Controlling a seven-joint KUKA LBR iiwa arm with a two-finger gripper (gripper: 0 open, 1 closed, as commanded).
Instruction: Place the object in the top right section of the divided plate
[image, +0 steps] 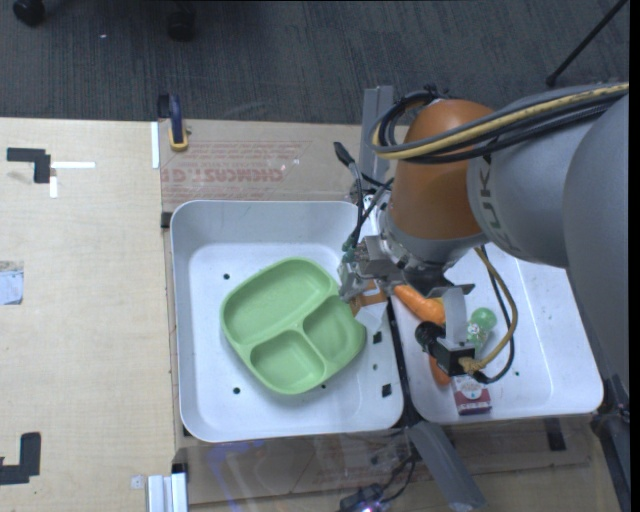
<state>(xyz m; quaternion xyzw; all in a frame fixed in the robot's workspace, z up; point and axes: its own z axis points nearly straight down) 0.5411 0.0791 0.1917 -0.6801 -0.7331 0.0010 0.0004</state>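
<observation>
Two white bins (200, 330), side by side. One green divided plate (292, 338) with three sections. Also one carrot (418, 303), one green ball (482, 320), one small red box (471, 398).

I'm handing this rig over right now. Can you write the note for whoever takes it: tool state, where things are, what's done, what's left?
Tool: at the right edge of the left bin, by the green divided plate; its grip state can't be read here.
Orange carrot-like object: just under the wrist, over the seam between the bins; whether it is held is unclear.
Right bin: a small green item and a red-and-white packet.
Done: nothing is on the plate yet.
Left: get the object into the plate's top right section.
</observation>
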